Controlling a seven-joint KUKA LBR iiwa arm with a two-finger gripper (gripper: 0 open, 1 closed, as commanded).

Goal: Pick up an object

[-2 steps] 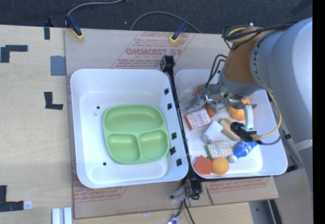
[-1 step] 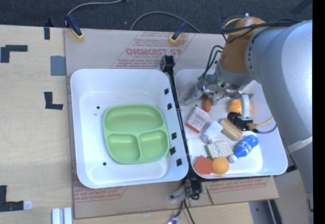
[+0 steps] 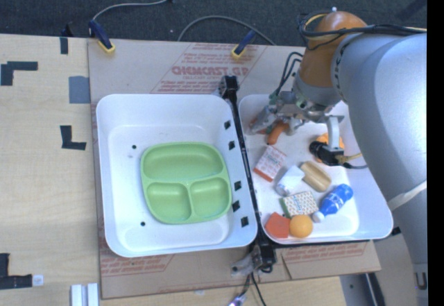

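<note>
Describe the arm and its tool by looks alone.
The arm is a thick, rounded grey body with an orange band above the wrist. Thin dark cables loop beside the band. The tool is small, metallic grey, with dark parts.

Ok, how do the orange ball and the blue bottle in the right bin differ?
The orange ball is round and plain orange; the blue bottle is elongated, blue with a white end. The orange ball sits at the bin's near edge beside a red block; the blue bottle lies on its side farther right. Both rest in the right bin, apart from the end effector.
</note>
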